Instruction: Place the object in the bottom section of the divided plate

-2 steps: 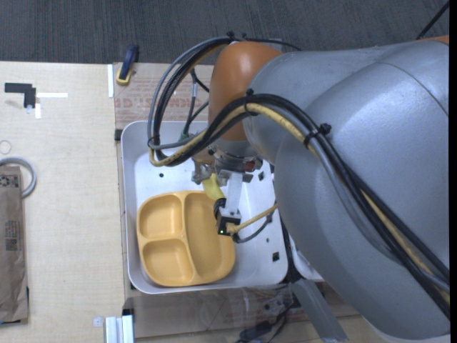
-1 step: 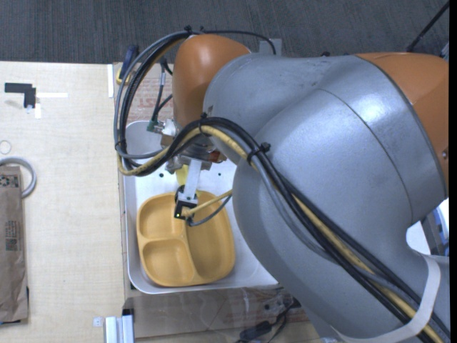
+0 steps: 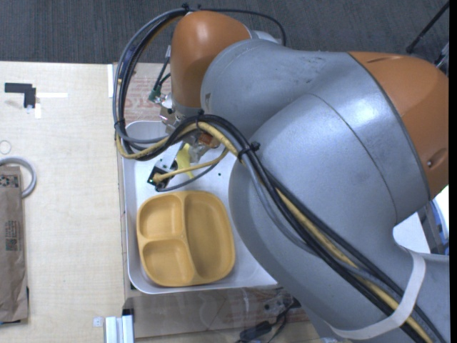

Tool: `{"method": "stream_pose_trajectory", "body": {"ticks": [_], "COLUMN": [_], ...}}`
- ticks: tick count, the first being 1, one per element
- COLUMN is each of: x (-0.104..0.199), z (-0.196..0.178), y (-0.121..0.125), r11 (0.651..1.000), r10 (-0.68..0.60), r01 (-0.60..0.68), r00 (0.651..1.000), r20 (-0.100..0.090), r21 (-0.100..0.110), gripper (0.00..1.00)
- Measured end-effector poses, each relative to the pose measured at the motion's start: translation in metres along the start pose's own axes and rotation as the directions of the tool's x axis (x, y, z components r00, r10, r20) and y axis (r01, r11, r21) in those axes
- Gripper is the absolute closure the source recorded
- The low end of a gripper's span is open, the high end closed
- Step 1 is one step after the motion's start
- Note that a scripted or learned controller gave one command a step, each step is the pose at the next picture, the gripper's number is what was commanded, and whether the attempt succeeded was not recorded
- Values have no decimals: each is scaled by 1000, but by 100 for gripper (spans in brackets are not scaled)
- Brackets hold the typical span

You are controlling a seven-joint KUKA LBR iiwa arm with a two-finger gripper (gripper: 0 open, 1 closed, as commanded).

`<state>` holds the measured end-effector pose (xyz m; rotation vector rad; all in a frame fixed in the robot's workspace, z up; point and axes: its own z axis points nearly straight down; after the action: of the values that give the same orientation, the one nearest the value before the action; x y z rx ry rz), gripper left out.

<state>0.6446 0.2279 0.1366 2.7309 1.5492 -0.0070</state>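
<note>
Brown paper bag (image 3: 13, 241) lies at far left on the counter (image 3: 64, 191). Yellow divided plate (image 3: 186, 239) sits in white bin (image 3: 131, 213), lower part. Arm (image 3: 321, 177) w/ cables (image 3: 193, 145) hangs over bin's upper part. Can't tell task object's spot.

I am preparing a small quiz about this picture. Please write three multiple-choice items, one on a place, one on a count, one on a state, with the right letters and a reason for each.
1. Where does the yellow divided plastic plate lie?
A. in the shallow white bin
B. on the pale wooden board at the left
C. on the dark floor

2. How many sections has the plate?
A. two
B. three
C. five

3. What lies in the plate's sections?
A. a cup
B. cables
C. nothing

Answers: 1 A, white bin walls surround the plate; 2 B, its ridges part one long section from two smaller ones; 3 C, bare yellow shows in all three.
</note>
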Motion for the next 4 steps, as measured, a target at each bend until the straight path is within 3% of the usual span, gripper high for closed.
{"method": "stream_pose_trajectory", "body": {"ticks": [1,2,3,4], "x": [8,4,-34,-93], "z": [45,44,44,25], "y": [12,6,25,-37], "r11": [949,784,675,667], "r10": [316,621,738,745], "r01": [-316,-621,-738,-745], "r00": [949,784,675,667], "r20": [-3,-5,-3,-12], "r21": [2,3,3,-9], "gripper": [100,100,100,100]}}
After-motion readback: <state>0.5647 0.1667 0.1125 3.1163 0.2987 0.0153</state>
